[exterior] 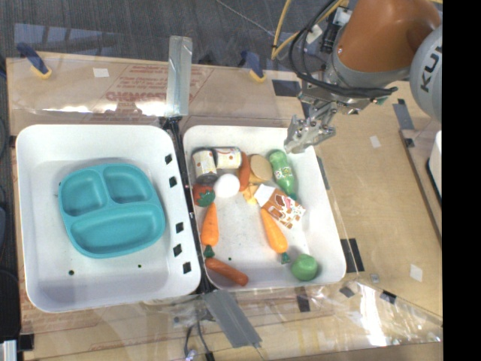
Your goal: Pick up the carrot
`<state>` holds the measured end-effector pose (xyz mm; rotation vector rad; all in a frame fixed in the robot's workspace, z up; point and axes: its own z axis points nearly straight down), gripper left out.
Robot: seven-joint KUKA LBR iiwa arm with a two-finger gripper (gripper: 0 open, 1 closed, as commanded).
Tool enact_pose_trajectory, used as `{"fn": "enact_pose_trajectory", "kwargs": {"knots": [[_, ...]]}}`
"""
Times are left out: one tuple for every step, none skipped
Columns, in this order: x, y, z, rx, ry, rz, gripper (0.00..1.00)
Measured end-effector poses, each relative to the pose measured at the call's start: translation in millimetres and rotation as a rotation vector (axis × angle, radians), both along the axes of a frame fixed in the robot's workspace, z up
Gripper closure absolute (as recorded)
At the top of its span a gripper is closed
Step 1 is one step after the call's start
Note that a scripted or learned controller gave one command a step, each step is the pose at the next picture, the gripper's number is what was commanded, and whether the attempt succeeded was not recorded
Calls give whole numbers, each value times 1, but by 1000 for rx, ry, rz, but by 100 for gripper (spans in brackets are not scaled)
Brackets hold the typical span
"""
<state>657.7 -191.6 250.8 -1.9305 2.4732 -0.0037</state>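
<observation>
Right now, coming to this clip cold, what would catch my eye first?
Probably the teal divided plate, alone in the left bin. Next, the jumble of toy food in the right bin: carrots at its left wall and centre, a white egg, a green bottle, a green ball. The gripper hangs over that bin's far right corner.

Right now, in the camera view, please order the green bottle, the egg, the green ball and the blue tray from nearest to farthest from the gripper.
From the gripper:
1. Green bottle, just below it, right bin's top.
2. Egg, further left, mid-bin.
3. Green ball, right bin's bottom corner.
4. Blue tray, left bin.
</observation>
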Motion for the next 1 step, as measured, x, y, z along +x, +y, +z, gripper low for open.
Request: {"fn": "enact_pose_trajectory", "kwargs": {"knots": [[-1, -17, -3, -1, -1, 255, 100]]}}
